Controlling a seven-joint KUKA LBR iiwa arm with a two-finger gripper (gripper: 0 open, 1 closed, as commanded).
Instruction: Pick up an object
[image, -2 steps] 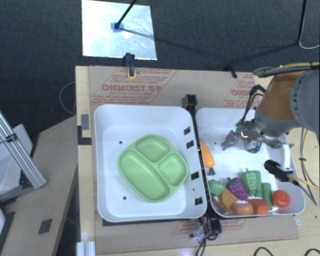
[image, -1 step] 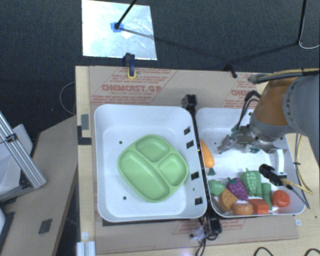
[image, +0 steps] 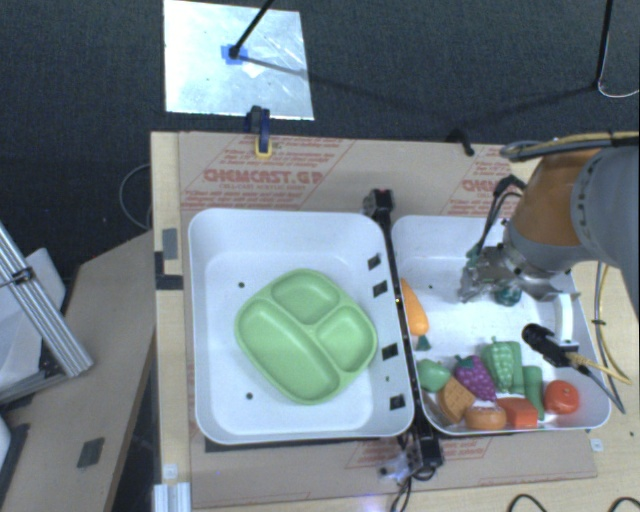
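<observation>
My gripper (image: 478, 283) hangs low over the back half of the right bin (image: 440, 245), above bare white floor. A small teal object (image: 508, 295) lies just to its right, partly hidden by the wrist. Toy food is heaped along the bin's front: an orange carrot (image: 413, 312) by the left wall, a green piece (image: 432, 375), purple grapes (image: 476, 378), a green pepper (image: 503, 362), a red tomato (image: 563, 397) and orange and red pieces (image: 487, 415).
The left bin (image: 215, 250) holds a light green divided plate (image: 305, 335). A black divider with clips (image: 392, 300) runs between the bins. The grey arm with its orange band (image: 560, 205) comes in from the right.
</observation>
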